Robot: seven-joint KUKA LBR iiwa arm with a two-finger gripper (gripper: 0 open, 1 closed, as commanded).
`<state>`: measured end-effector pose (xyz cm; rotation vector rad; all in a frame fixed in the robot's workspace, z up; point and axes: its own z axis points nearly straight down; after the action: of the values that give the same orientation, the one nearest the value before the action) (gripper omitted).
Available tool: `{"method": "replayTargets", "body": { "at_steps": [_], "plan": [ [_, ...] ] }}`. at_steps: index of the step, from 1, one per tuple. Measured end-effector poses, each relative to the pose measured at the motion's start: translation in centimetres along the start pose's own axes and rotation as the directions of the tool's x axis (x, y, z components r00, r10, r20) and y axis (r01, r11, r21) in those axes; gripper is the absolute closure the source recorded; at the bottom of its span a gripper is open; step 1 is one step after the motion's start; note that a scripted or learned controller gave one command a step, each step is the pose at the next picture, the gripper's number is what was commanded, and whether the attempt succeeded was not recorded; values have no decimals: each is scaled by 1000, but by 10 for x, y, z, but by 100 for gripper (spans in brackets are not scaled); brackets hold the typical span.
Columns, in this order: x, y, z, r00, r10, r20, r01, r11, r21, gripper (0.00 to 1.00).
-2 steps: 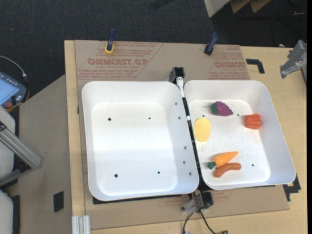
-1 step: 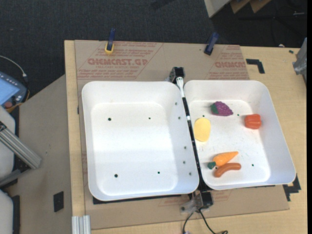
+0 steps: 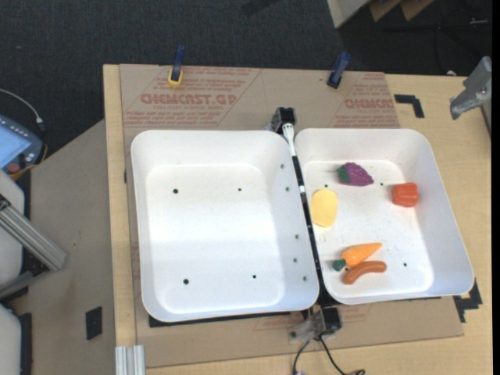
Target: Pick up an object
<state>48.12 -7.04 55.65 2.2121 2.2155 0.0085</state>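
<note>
Hand (image 3: 471, 94) at the far right edge, grip state unclear, well apart from right bin (image 3: 437, 170) holding carrot (image 3: 362, 252), sausage (image 3: 365, 271), grapes (image 3: 355, 174)

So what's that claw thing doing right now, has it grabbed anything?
Gripper: at the right edge, away from the toys, fingers too unclear to call open or shut; nothing seen held.

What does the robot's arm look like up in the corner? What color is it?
At the right edge, near the top, a small piece of the end effector pokes in. It is pale grey metal with blocky, angular shapes. I see no cables or markings on it.
</note>
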Motion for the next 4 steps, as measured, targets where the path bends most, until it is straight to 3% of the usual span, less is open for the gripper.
{"method": "replayTargets", "body": {
  "at_steps": [1, 2, 3, 4],
  "plan": [
    [0, 1, -11, 1000, 0, 2, 0, 1000, -6, 100],
    [0, 1, -11, 1000, 0, 1, 0, 1000, -4, 0],
    [0, 2, -22, 1000, -1, 3, 1, 1000, -10, 100],
    [0, 2, -21, 1000, -1, 3, 1, 1000, -9, 0]
  ]
}}
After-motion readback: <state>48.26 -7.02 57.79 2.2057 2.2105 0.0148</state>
